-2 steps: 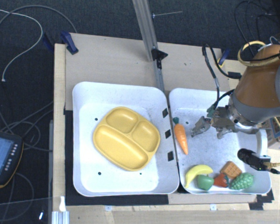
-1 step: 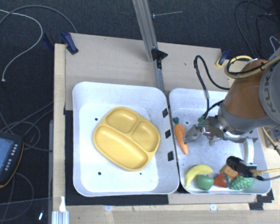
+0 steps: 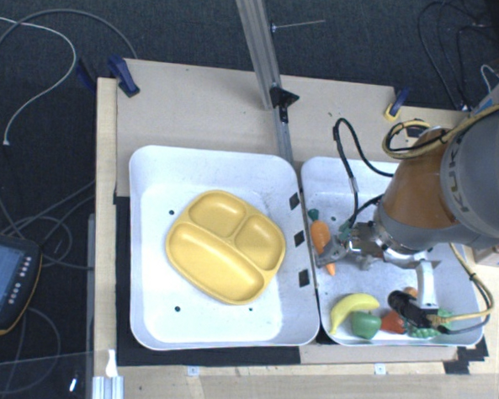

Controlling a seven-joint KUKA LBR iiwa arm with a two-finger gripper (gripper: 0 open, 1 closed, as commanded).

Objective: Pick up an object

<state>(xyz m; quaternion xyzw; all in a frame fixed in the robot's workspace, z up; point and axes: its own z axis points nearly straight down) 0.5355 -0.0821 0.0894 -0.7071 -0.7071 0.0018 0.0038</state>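
Hanging low over the right bin (image 3: 472,275), center-right of the frame, the gripper (image 3: 345,249) is sitting just right of the carrot (image 3: 320,235), which is lying by the bin's left wall; can't tell its state from here. Below right, a banana (image 3: 351,308), green apple (image 3: 365,325) and tomato (image 3: 392,322) are bunching along the bottom edge. The yellow divided plate (image 3: 224,245) is filling the left bin (image 3: 148,197), all on a tan bench (image 3: 196,107) over dark carpet (image 3: 34,139) with trailing cables.

Grey, bulky arm (image 3: 478,179) with an orange band (image 3: 414,192) above the wrist — black and yellow cables trailing.
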